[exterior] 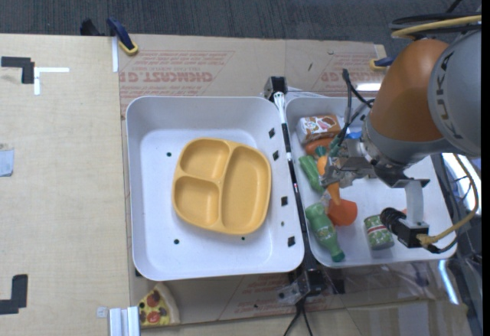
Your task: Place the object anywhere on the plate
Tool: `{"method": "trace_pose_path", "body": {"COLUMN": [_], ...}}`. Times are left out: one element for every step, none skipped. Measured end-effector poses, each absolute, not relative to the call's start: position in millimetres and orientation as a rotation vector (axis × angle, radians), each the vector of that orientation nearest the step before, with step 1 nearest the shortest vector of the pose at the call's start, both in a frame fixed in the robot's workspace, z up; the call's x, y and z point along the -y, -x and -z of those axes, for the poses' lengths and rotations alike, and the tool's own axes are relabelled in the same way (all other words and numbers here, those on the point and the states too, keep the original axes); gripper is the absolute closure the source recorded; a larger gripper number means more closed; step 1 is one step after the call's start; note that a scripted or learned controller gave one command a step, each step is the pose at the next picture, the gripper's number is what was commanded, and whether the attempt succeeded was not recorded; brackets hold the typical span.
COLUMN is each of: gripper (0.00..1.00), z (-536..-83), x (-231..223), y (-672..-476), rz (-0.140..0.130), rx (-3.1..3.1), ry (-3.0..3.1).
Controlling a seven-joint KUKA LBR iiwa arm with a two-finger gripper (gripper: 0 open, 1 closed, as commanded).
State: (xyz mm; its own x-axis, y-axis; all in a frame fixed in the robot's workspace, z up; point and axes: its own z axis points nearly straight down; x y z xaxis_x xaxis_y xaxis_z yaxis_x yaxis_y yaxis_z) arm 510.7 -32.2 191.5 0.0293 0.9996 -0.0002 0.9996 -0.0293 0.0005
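Looking down on two white bins side by side. Noted in the left bin (145,174): a yellow plate (222,185) with three compartments, lying flat near the middle of the bin floor, a little toward its right wall.

Reaching in from the right, over the right bin (383,204): grey arm with orange band (409,89), covering much of that bin's far right corner. Hanging low over the left half of the right bin: gripper (334,183). Grip open or closed: cannot tell, with the tip lost against clutter.

Seen just beneath and beside the gripper: an orange piece (342,210), possibly touching the tip, though too crowded to be sure. Taken as the task's thing, lying on the right bin floor, well apart from the plate, with both bin walls between.

Also logged in the right bin:
- red and white packet (319,125) near the far left corner
- green bottle (325,231) lying along the left wall toward the near corner
- small green stick (310,171) against the left wall, just beside the gripper
- small can (375,231) upright near the near edge

Spotted outside the bins, by the left bin's near left corner: toy pizza slice (155,309).
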Motion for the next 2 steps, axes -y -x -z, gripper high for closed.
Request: {"method": "trace_pose_path", "body": {"gripper": [0.00, 0.00], "z": [-192, -190], "x": [32, -43], "y": [-510.7, -546.3], "rz": [0.000, 0.007], "rx": [-2.189, -2.105], "ry": [-2.253, -2.334]}}
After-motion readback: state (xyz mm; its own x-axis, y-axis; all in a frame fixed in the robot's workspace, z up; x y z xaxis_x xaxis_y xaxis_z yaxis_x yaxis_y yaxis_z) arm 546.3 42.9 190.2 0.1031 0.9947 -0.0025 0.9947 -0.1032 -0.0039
